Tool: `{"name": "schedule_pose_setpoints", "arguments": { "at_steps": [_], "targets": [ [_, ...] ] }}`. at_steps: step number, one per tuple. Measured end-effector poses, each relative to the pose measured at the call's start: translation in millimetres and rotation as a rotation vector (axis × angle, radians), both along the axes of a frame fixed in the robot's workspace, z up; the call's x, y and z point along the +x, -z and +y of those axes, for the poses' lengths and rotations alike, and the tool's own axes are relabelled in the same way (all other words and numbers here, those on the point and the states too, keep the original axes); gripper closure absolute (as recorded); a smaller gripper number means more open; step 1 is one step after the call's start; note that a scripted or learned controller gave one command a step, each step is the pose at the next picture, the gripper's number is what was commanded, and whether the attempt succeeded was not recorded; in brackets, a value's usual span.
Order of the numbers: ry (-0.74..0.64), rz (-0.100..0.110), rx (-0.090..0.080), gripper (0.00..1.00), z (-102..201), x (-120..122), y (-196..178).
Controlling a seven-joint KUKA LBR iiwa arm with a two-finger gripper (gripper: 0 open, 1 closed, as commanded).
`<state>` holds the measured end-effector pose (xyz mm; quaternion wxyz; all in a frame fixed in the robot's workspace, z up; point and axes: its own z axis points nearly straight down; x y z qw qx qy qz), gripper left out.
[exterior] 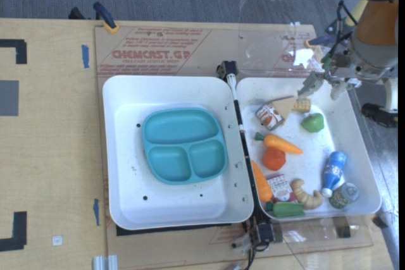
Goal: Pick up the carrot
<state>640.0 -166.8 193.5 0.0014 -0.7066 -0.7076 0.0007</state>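
You had two bins (120, 136): the left held one teal tray (183, 143), the right one carrot (283, 144) at its middle, beside one tomato (274, 160). The gripper (323, 86) hung over the far rim, fingers apart, holding nothing.

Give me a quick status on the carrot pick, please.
Gripper above right bin's far edge, holding nothing. Carrot lying mid-bin, untouched. Tomato touching it.
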Motion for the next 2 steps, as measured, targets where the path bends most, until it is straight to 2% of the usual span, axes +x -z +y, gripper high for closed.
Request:
{"name": "schedule_pose_setpoints", "arguments": {
  "at_steps": [1, 2],
  "targets": [
    [-0.180, 0.001, 0.000, 0.00, 26, -24, 99],
    [-0.231, -0.013, -0.003, 0.00, 44, -76, 104]
  ]
}}
